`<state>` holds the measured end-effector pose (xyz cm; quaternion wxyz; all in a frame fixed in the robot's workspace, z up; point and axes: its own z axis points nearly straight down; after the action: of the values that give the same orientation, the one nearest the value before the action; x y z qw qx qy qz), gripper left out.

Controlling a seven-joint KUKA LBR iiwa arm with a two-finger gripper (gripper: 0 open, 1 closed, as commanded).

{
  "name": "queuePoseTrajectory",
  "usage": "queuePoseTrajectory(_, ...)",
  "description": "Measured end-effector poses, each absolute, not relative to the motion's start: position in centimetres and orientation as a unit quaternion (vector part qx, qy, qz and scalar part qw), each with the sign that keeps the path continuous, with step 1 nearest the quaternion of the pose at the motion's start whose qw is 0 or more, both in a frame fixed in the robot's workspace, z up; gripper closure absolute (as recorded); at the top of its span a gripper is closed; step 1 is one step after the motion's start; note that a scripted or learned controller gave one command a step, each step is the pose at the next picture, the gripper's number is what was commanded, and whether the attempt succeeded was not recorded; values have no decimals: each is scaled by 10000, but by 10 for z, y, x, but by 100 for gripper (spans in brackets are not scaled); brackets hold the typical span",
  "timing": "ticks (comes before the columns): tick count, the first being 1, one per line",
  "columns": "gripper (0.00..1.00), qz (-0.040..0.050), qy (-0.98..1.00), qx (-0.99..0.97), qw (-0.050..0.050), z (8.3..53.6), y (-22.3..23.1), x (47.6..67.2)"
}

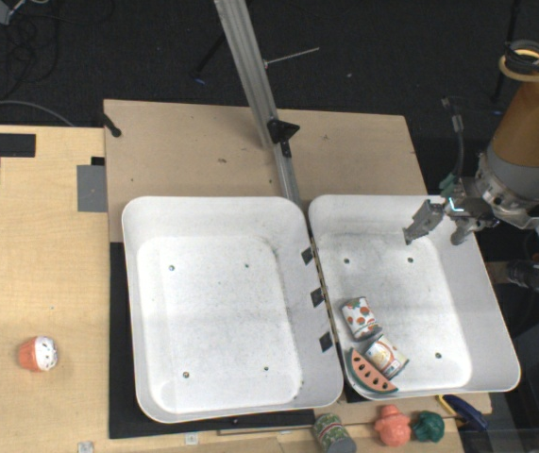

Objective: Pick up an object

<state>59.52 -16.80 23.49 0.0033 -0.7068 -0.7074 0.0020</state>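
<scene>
Cans lie well below raised, spread pincer

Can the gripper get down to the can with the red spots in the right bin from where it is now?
Probably yes: the gripper hangs open above the right bin, with bare floor between it and the can. A second can crowds its lower side.

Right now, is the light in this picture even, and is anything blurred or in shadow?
Camera view: light is uneven; the left bin shows a bright band along its left side, the right bin looks greyer. The gripper is slightly soft. The small cans are sharp enough.
</scene>
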Motion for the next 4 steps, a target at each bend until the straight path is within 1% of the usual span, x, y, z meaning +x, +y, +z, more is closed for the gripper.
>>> queuePoseTrajectory(1, 0, 7, -7077, -7065, 13, 238, -168, 596)
queuePoseTrajectory(2, 0, 25, -7070, -7072, 41, 173, -165, 595)
queuePoseTrajectory(3, 0, 24, -7069, -7073, 38, 117, -169, 602)
queuePoseTrajectory(4, 0, 9, -7065, -7077, 12, 90, -168, 602)
